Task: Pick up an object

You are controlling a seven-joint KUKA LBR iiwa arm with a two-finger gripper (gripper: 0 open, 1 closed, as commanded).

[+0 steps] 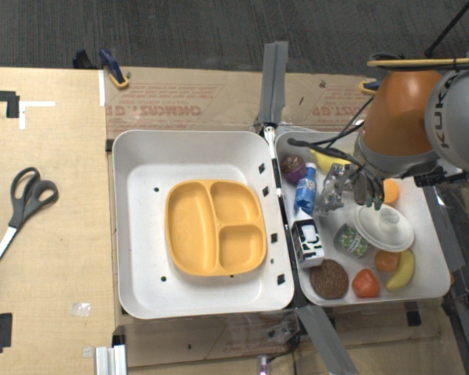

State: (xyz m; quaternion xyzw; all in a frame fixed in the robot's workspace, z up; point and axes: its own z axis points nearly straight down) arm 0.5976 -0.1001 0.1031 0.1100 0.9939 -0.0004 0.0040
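Grey arm (pixel 422 123) reaches down over the right bin (pixel 434 283), its claw (pixel 345 194) spread, grasping nothing.

I see a pale wooden surface (pixel 55 287) under everything. Directly on it sit two shallow white bins side by side: the left bin (pixel 133 233) and the right bin (pixel 434 276), their inner edges touching. A sheet of brown printed cardboard (pixel 187 100) lies along the far edge behind them. Off to the left, well apart from the bins, black-handled scissors (pixel 19 209) lie flat on the wood.
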